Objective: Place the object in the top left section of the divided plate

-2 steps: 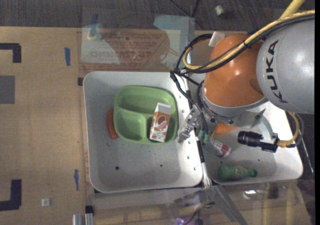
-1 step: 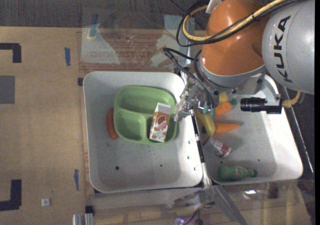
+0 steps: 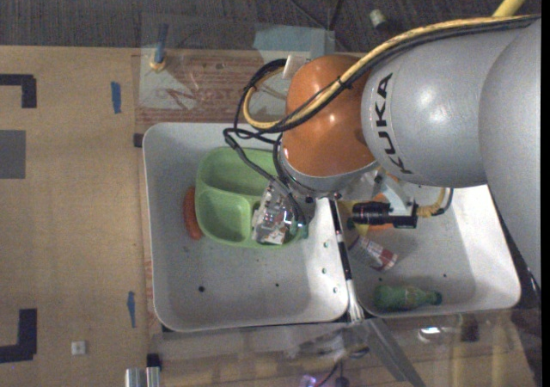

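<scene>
From the camera above, the arm (image 3: 430,110) reaches in from the right of the frame, its orange band (image 3: 326,123) hanging over the left bin (image 3: 172,291). The tool (image 3: 277,218) sits low over the right part of the green divided plate (image 3: 225,196), which lies in the upper middle of that bin. Something small, shiny and crinkled shows at the tool's tip, but I cannot tell whether that is the object or the tool's own metal, nor whether the tool is clenched or released. An orange disc (image 3: 191,213) peeps out from under the plate's left rim. To do this step well, I judge the tool should line up squarely over the plate's top left section before letting go, keeping clear of the raised dividers. The plate looks like smooth moulded plastic; the bins are matt white with rounded corners. In the right bin (image 3: 490,265) lie a green bottle (image 3: 406,296) and a small packet (image 3: 378,254)
</scene>
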Tool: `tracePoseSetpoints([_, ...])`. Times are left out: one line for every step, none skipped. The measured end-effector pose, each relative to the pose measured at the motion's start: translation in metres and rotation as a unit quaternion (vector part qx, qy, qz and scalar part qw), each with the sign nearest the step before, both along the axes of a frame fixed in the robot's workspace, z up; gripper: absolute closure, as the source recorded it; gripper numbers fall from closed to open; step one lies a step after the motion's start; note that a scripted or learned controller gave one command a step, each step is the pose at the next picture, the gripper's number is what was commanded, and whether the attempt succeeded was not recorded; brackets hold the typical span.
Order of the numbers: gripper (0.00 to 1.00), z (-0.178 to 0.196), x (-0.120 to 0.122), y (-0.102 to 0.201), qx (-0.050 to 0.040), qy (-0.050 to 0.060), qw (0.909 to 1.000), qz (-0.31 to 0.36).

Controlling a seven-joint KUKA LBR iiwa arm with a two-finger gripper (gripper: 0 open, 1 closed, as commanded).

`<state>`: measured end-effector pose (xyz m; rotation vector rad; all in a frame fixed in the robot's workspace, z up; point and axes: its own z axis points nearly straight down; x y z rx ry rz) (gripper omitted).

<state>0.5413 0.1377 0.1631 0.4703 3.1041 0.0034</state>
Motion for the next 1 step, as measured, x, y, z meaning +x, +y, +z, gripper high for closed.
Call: tracePoseSetpoints([1.00, 0.0230, 0.0291, -0.0744, -0.0007, -0.003, 0.9874, 0.158])
